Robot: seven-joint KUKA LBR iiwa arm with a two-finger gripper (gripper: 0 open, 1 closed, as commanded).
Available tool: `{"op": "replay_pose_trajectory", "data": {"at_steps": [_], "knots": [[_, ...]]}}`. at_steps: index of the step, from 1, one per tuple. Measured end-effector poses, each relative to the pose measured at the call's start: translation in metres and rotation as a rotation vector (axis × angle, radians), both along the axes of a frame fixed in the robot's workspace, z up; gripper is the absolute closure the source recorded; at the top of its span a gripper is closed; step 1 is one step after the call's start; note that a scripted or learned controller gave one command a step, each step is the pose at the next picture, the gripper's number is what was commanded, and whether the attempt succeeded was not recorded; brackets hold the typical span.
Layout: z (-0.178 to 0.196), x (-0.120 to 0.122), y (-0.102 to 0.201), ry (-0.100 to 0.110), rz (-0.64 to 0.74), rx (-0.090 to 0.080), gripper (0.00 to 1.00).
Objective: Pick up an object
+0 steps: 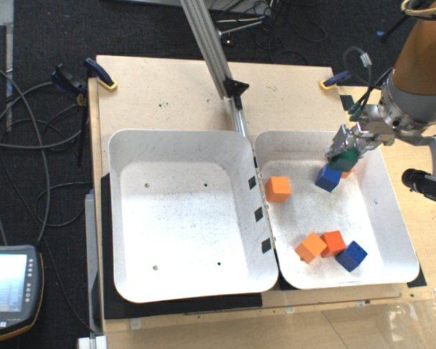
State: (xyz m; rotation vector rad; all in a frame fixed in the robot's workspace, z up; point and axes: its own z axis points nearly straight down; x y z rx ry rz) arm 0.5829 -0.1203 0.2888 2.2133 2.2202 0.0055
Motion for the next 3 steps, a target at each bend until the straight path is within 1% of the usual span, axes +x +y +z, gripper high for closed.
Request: {"op": "replay_pose_trajectory", "data": {"at_steps": [1,2,3], "knots": [[-0.003,-0.012,0.043,0.009,0.003,0.003,1.00],[-0.022,-0.026,0.088,0.011,0.004,0.004,1.00],[-0.021,-0.032,0.141,0.009,0.006,0.003,1.00]]}}
